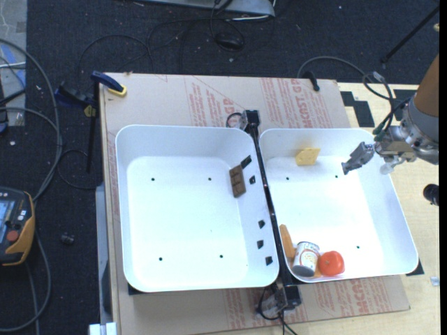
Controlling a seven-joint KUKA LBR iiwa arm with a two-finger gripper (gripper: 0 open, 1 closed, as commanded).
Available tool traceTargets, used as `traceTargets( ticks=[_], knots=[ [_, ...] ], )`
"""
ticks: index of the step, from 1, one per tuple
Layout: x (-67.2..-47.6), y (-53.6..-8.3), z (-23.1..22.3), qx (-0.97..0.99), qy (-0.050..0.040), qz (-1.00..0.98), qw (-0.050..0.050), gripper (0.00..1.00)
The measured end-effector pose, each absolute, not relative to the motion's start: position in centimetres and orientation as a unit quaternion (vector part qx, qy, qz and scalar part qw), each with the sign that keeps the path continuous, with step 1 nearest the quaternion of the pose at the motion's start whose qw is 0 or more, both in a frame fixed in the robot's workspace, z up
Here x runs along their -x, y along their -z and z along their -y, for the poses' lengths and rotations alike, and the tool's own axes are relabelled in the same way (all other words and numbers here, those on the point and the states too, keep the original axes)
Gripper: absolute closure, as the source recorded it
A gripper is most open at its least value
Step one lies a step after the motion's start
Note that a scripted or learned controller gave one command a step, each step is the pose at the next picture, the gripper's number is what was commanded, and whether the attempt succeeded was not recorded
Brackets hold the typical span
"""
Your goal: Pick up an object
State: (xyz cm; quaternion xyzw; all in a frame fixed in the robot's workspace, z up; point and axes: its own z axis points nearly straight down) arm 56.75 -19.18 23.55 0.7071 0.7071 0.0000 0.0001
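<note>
At the right bin's (391, 208) near edge a red ball (332, 263), a can (305, 257) and a carrot-like stick (286, 239) are lying together; farther back a yellow piece (307, 156) is sitting, and the end effector (357, 156) is hovering there, its opening impossible to judge

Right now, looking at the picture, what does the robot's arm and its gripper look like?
At the picture's right edge, the arm is a rounded segment with an orange-tan band over a grey section. Below it sits a cluttered silver-grey metal wrist block. The gripper sticks out from it as a slim dark grey to black part. Thin black cables loop near the arm.
</note>
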Motion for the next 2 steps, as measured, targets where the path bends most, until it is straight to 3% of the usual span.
traceTargets(
  ticks=[1, 2],
  knots=[
    [-54.6, -27.6, 16.9, -0.707, -0.001, -0.708, 0.001, 0.0],
    [-61.5, -27.3, 15.4, -0.706, -0.0003, -0.708, 0.0, 0.0]
  ],
)
